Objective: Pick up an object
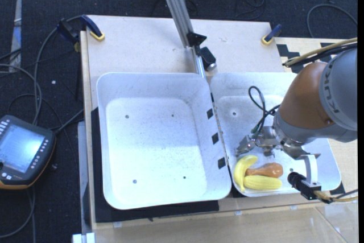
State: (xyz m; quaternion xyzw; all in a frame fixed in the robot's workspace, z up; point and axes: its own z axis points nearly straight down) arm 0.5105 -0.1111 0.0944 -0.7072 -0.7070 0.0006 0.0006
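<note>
Gripper (250, 146) low in right bin (239, 101), just above banana (243, 169), corn cob (263, 182) and orange-brown piece (267, 170). Cannot tell finger state.

Grey arm (341, 97), orange band (302, 98)

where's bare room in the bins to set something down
The left bin offers bare floor from wall to wall. In the right bin, a patch is free at the far end, between the divider and the black cable. The near end is crowded: banana, corn, orange toy and the gripper above them.
</note>
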